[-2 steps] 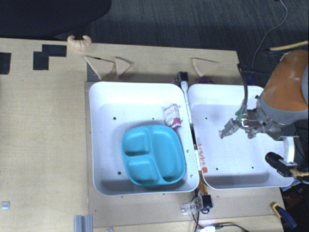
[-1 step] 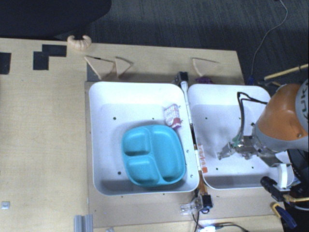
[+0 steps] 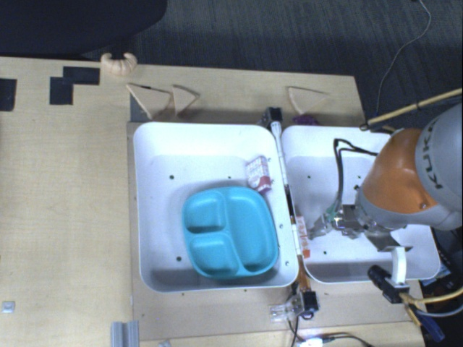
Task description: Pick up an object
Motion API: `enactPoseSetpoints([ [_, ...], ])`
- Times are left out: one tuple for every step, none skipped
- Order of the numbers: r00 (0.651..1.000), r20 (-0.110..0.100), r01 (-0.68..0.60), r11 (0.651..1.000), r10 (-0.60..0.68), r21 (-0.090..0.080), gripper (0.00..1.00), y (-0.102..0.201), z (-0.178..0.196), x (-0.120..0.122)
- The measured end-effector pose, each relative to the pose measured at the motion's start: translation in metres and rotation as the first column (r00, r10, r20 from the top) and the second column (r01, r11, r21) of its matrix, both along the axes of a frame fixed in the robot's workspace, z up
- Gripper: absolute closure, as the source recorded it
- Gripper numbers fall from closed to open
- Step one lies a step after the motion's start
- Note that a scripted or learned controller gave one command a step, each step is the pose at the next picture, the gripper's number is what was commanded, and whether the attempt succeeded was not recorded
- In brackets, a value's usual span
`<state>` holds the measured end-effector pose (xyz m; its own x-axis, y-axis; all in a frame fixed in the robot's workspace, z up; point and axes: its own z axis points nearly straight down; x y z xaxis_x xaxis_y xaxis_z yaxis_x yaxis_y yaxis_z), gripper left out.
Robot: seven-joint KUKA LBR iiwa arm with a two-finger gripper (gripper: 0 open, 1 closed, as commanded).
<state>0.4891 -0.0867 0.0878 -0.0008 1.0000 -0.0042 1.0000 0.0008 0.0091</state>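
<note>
Two white bins side by side on surface. Left bin (image 3: 155, 194): one blue divided plate (image 3: 230, 231), three compartments, lying flat toward near edge; one small red-white packet (image 3: 258, 173) just beyond it, near right wall. Right bin (image 3: 318, 165): arm low inside, pincer (image 3: 324, 225) near left wall; cannot tell its state.

Plate probably rigid light plastic, smooth, slippery; best taken at raised rim. Packet likely light, crinkly, soft; pinch across its middle.

Count: bins two, plate one, packet one.
</note>
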Motion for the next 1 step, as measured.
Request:
enactPoseSetpoints([
  [1.0, 0.006, -0.002, 1.0, 0.002, 0.001, 1.0, 0.0008, 0.0116, 0.0025],
])
